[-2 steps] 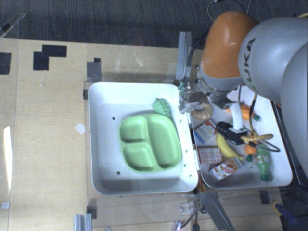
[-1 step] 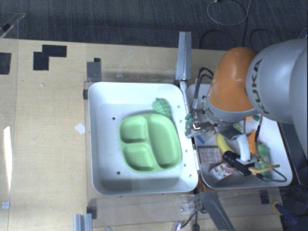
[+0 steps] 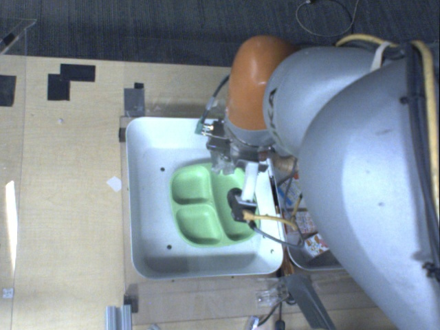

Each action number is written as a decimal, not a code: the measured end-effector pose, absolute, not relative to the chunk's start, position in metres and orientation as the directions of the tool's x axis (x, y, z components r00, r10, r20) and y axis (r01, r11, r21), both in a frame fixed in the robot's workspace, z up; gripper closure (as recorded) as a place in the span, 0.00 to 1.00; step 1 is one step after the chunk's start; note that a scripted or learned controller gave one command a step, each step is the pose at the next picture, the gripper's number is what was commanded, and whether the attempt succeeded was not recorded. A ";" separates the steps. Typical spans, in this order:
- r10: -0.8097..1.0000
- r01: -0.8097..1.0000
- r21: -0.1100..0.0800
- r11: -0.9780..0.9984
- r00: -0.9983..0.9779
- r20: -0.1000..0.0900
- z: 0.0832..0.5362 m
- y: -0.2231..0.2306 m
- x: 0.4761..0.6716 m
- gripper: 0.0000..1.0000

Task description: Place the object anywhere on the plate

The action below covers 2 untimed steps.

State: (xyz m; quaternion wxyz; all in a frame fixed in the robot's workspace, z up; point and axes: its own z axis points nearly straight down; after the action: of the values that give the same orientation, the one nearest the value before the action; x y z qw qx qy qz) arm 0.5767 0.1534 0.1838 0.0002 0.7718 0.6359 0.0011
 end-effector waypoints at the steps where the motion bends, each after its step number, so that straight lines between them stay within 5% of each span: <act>1: 0.982 0.982 0.002 -0.191 0.191 0.001 0.184 0.153 0.577 0.00; 2: 0.983 0.983 0.004 -0.183 0.183 0.002 0.195 0.154 0.578 1.00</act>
State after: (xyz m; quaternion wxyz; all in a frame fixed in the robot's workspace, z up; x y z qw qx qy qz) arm 0.5777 0.1545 0.1949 0.0009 0.7690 0.6392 0.0022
